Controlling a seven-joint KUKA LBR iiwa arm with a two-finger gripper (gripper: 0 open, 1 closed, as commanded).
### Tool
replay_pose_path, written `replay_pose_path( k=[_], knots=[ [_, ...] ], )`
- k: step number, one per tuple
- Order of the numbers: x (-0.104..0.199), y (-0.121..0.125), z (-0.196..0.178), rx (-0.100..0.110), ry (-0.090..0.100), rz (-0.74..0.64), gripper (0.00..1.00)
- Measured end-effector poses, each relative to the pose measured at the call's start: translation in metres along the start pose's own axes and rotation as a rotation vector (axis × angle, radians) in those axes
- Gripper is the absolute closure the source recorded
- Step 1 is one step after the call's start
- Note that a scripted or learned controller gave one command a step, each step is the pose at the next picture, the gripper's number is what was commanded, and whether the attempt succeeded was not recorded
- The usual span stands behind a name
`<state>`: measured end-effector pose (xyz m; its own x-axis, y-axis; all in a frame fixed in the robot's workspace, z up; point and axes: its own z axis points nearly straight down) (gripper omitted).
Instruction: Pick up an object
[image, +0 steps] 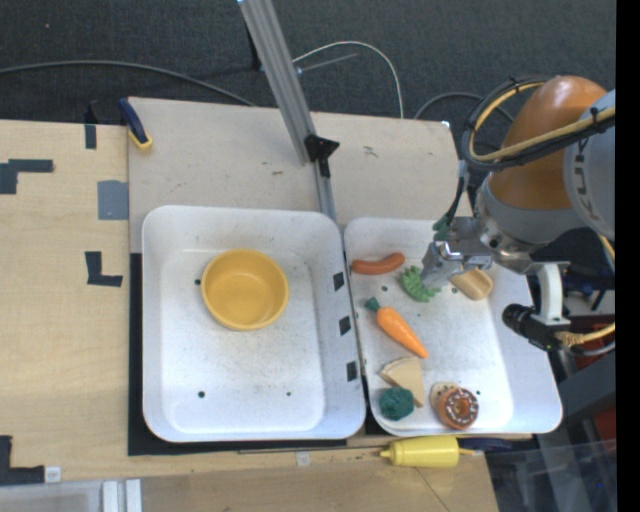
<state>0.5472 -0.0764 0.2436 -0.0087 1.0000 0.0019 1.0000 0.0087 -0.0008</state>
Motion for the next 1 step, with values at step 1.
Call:
replay_pose_path(
  k=[1],
  knots=[
    [0.0409,0.0154,0.0022,0.001,-0.001,0.002,1.0]
  ],
)
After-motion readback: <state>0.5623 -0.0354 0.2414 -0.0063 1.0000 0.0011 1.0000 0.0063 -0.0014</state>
